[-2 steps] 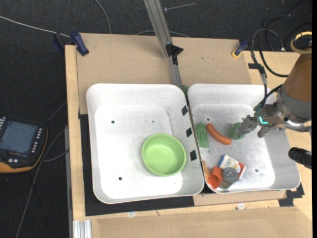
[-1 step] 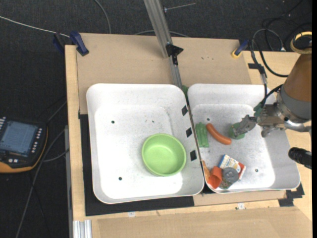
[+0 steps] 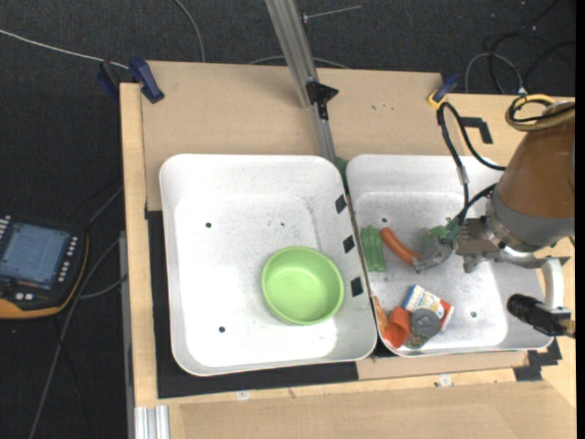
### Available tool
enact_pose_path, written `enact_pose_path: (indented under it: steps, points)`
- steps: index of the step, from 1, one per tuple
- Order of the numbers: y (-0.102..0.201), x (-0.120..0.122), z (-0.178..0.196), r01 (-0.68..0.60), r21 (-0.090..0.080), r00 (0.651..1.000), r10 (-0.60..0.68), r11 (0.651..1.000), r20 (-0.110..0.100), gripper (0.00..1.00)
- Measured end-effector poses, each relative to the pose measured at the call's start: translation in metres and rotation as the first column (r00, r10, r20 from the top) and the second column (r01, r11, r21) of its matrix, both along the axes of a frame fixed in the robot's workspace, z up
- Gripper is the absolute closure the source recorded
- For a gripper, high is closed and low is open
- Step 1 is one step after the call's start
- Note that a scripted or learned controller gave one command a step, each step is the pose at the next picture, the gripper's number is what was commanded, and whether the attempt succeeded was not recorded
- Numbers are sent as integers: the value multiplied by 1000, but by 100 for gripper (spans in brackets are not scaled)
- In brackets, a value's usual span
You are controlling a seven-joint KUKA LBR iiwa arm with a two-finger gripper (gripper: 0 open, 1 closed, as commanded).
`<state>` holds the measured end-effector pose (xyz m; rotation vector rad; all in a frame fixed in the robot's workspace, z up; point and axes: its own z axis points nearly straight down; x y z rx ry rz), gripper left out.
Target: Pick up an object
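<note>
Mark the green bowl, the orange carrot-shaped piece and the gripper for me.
green bowl (image 3: 303, 285): camera view, on the bowl's inner floor, left bin.
orange carrot-shaped piece (image 3: 398, 245): camera view, mid-length of its body, right bin.
gripper (image 3: 430, 252): camera view, at its fingertip end, by the carrot.

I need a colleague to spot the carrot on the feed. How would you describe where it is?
Find the right bin, the one the arm reaches into. Near its middle, just left of the tool, lies the carrot: a short orange stick, slanted. The green block beside it is green and flat; the other orange thing sits at the bin's near edge.
</note>
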<state>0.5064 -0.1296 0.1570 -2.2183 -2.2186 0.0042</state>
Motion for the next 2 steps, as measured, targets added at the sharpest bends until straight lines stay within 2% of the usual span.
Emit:
enact_pose_path:
  steps: [1,2]
  points:
    - [10,-4,-53,-1,0,1000,1,1000,0,0]
    - [10,-4,-62,0,-1,1000,0,1000,4,0]
